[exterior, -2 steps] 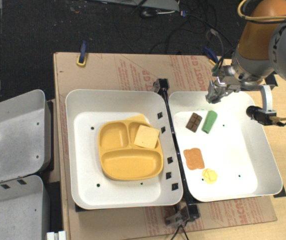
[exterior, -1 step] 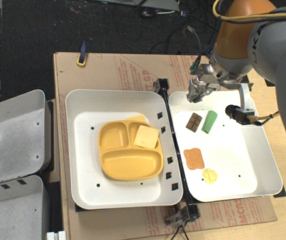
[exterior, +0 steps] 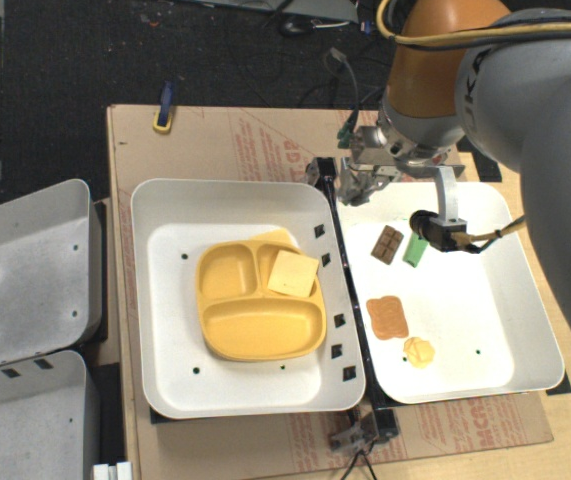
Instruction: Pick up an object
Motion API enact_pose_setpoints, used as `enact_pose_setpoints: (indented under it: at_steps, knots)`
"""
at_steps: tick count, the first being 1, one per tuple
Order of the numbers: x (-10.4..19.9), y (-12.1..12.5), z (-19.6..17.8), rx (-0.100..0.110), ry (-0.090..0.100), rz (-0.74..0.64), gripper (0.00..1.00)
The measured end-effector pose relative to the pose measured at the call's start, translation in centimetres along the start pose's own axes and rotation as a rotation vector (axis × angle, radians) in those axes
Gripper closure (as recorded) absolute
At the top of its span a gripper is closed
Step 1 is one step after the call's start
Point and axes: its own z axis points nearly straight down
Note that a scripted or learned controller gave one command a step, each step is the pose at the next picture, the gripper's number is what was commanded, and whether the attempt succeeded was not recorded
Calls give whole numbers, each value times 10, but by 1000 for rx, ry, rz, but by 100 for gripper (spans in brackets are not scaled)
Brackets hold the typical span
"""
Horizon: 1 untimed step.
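Largest in frame: grey arm [exterior: 535, 88] sweeping in from the upper right, orange band above the wrist, ending over the top left corner of the right bin [exterior: 525, 298]. Gripper [exterior: 363, 183] low at that corner, close to the ridge where the two bins meet; open or closed, cannot tell from this angle. Nothing visibly held.

Next down: left bin [exterior: 165, 368], centre of frame, carrying a yellow divided tray [exterior: 255, 313] with a pale yellow square block [exterior: 293, 273] resting across its upper right compartment.

Smaller, all in the right bin: brown waffle-like piece [exterior: 388, 317] at lower left, small yellow lump [exterior: 418, 351] just below it, brown chocolate-bar piece [exterior: 388, 244] in the upper left part, green block [exterior: 414, 252] just beside it to the right. Black fitting with a cable near the green block, probably part of the rig.

Likely candidates for the pick: chocolate-bar piece and green block, nearest the gripper yet clearly below it in the frame.

Risks, as judged from here: descent at the present spot landing on the bin wall or rim instead of on an item; flat, thin pieces slipping out of a pinch; two neighbours near enough for one to be nudged aside while the other is sought; cable snagging.
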Motion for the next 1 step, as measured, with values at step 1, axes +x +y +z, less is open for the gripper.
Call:
enact_pose_setpoints:
  at_steps: [1]
  knots:
    - [49, 8, 4, -1, -1, 1, 100]
